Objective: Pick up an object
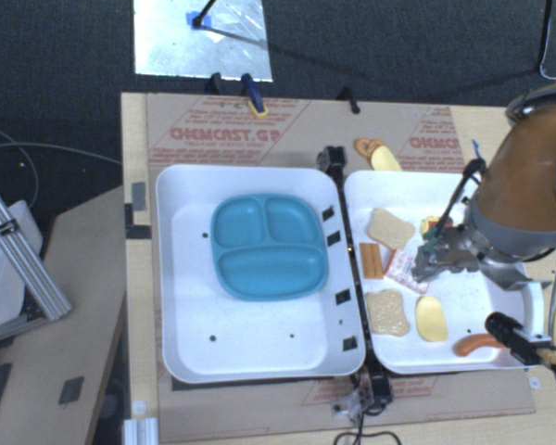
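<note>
From my remote station I see the grey arm with its orange band (537,170) entering from the right and bending down over the right-hand shallow white bin (403,185), its wrist pointing toward the bin's centre. The dark two-finger gripper (433,260) hangs low above the bin floor; from this angle I cannot tell how it is set. Directly at its tip lies a small flat packet with red and white print (405,269), apparently touching or just beneath the gripper, though I cannot tell which. Just left of that packet sits a brown-orange rectangular strip (372,260). Above and to the left of the gripper rests a tan toast-shaped slice (390,228). Below the gripper are a pale yellow oval piece (432,320) and, to its left, a second tan speckled bread-like slice (387,311). An orange-red sausage-shaped item (475,345) lies near the bin's lower right corner. The left-hand shallow white bin (185,248) carries a blue three-compartment plastic plate (267,247), well apart from the gripper, on the desk (222,128).
</note>
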Controlling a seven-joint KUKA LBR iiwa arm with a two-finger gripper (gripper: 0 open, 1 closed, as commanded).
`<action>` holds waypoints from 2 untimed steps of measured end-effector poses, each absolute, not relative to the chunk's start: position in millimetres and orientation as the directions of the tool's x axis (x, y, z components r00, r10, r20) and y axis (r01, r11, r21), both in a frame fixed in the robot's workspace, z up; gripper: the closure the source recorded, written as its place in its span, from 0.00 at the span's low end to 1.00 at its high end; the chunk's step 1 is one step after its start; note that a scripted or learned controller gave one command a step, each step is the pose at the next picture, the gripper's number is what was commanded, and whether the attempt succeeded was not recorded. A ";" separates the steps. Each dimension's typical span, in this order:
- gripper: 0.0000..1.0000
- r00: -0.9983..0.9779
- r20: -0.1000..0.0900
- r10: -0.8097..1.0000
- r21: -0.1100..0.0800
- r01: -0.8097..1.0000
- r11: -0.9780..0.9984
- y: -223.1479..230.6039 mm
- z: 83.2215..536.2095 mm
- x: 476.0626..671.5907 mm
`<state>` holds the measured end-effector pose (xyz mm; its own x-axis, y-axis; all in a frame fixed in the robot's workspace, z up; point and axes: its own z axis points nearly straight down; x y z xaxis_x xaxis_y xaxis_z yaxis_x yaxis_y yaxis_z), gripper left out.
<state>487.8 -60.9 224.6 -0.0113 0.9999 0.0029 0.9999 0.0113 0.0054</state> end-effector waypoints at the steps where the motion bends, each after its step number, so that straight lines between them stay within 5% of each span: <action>1: 1.00 0.002 -0.003 1.000 0.006 1.000 -0.002 -112.6 259.1 497.0; 2: 1.00 -0.001 0.001 1.000 -0.003 1.000 0.001 -108.4 203.4 487.8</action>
<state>487.8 -108.4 203.4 -0.0007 1.0000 0.0009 1.0000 0.0007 -0.0034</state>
